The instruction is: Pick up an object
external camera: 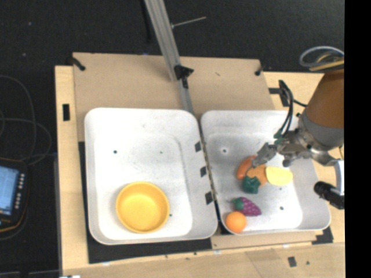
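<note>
The toy carrot (245, 167) sits in the right bin (307, 213), jammed against a yellow piece (279, 176) and a green toy (251, 184). Looks like light, hard, slick plastic, so I'd pinch across its fat middle. End effector (268, 153) hovers right over it; can't tell if it's spread or pressed together.

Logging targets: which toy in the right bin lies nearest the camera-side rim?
The orange ball, against the near rim; the purple grapes sit just behind it.

a grey metal pole (165, 36) slants over the bench; a handheld screen (10, 193) (lit blue) sits far left.
</note>
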Controlling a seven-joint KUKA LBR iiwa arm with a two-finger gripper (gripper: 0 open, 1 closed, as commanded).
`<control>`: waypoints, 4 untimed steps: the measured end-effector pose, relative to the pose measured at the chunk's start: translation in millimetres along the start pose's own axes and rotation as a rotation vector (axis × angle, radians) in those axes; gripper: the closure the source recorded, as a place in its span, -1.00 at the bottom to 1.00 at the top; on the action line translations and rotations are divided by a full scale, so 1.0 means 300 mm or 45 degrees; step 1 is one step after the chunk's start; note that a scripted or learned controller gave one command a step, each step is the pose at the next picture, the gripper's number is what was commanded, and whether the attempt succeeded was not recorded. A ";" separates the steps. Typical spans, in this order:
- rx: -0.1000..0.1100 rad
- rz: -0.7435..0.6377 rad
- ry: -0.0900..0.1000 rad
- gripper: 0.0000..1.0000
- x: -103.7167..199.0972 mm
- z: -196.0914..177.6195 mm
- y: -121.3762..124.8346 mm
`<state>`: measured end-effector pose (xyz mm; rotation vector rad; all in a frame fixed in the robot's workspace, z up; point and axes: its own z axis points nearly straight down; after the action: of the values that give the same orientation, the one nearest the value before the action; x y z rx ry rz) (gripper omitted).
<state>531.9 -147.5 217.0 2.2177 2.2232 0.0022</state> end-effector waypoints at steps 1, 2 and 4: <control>0.000 0.003 0.000 -1.00 -0.001 0.000 0.000; 0.006 0.006 -0.001 -1.00 0.013 0.153 0.019; -0.001 0.005 -0.003 -1.00 0.029 0.381 0.004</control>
<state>533.3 -139.0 102.6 2.2201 2.2175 0.0000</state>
